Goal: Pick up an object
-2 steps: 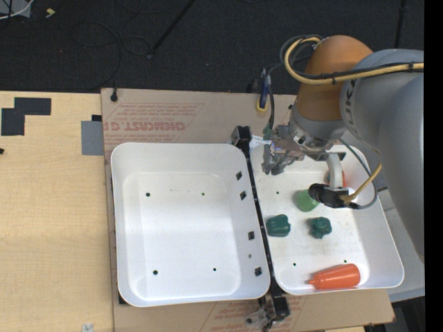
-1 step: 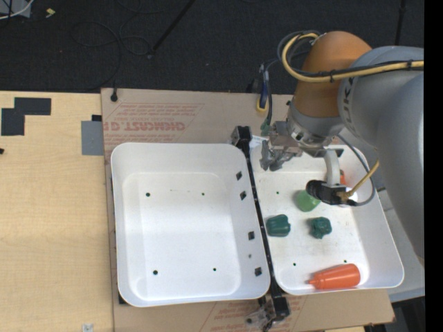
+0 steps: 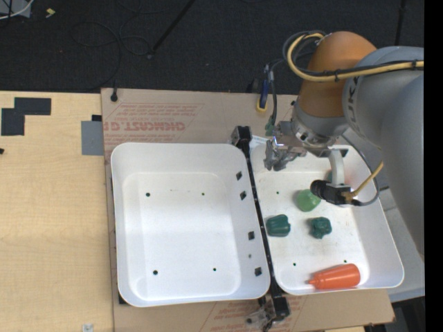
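Seen from above, near edge first: an orange cone-shaped object [image 3: 336,276] lying on its side at the front of the right bin [image 3: 387,244], close to the front wall. Further in, two dark green objects side by side but apart, one [image 3: 278,225] near the divider between the bins, the other [image 3: 320,227] toward the bin's middle. Just behind them, a lighter green object [image 3: 306,200], touching or nearly touching a black cylindrical part [image 3: 329,192] hanging off the arm. To the left, the left bin [image 3: 128,220], white and shallow, dotted with a few small dark marks on its floor. Both bins resting on a sheet of brown cardboard [image 3: 173,120] with red printing, spread over the pale wooden tabletop [image 3: 48,220].

Toward the back of the right bin, the gripper [image 3: 278,159], pointing down above the bin floor near the back left corner, well apart from all four objects. Nothing visible between its fingers; how far open they stand, impossible to tell from this angle. Above it, the grey arm [image 3: 387,109] with its orange band [image 3: 336,71], reaching in from the right, yellow cable looped over the top. Beyond the tabletop, dark floor strewn with cables.
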You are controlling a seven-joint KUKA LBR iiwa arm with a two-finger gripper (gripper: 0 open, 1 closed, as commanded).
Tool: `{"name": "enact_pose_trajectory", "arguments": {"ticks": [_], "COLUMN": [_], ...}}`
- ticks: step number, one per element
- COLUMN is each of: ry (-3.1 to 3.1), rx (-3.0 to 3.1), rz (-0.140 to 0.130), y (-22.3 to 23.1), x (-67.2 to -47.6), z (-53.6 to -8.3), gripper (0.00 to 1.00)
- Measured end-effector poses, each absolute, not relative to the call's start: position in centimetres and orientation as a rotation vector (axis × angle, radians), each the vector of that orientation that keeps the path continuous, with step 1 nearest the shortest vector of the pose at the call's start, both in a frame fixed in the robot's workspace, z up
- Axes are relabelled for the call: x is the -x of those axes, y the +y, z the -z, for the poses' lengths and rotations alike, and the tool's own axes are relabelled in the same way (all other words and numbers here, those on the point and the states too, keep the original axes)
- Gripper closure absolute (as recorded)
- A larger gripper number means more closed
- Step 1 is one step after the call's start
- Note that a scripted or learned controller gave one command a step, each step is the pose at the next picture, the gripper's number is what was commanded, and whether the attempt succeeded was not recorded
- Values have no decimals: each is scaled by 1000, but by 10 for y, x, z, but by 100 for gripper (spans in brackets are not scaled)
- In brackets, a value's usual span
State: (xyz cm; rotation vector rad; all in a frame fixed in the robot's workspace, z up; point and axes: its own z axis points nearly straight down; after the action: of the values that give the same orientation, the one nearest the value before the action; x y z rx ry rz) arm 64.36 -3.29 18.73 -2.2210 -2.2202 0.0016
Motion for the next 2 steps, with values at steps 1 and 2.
{"name": "enact_pose_trajectory", "arguments": {"ticks": [1,2], "ry": [-2221,-2224], "rx": [2221,2218], "rz": [-2,0], "y": [-36,-14], "x": [-644,-644], "z": [-187,-212], "gripper": [100,100]}}
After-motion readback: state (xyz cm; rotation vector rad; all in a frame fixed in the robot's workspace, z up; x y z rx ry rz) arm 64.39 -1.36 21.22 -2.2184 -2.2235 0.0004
